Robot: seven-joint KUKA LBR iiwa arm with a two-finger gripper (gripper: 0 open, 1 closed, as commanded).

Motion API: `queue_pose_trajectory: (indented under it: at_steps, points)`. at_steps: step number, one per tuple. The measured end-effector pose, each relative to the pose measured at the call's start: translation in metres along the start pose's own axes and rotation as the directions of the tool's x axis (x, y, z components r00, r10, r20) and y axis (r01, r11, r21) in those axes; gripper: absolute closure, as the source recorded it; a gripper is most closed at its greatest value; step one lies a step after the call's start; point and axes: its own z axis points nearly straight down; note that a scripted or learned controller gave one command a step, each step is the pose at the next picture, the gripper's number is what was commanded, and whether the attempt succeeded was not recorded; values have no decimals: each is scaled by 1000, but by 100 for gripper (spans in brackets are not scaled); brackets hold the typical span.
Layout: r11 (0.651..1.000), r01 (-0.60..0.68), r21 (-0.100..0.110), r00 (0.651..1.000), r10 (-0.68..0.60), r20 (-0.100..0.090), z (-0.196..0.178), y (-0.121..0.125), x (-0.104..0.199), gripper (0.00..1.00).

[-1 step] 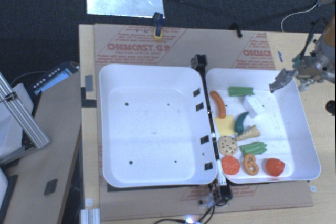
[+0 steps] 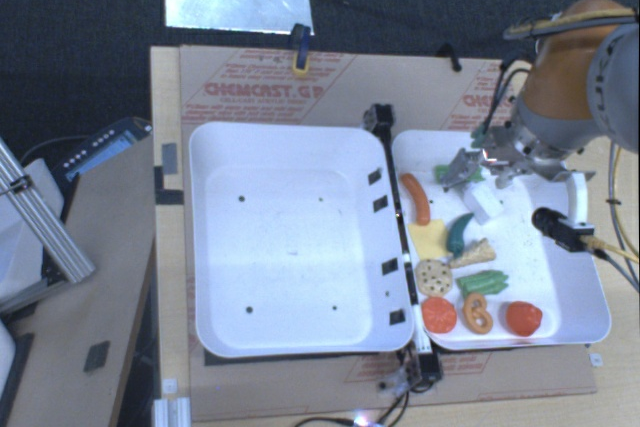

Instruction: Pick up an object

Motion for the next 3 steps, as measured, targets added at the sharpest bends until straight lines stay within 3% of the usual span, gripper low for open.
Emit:
queue_pose_trajectory:
  at_steps: [1, 2, 3]
  points:
    - [1000, -6, 0, 1000, 6, 5, 101, 42, -19, 0]
    - [1000, -6, -7, 1000, 6, 16, 93, 65, 10, 0]
    - [1000, 0, -17, 1000, 0, 3, -13, 68, 80, 0]
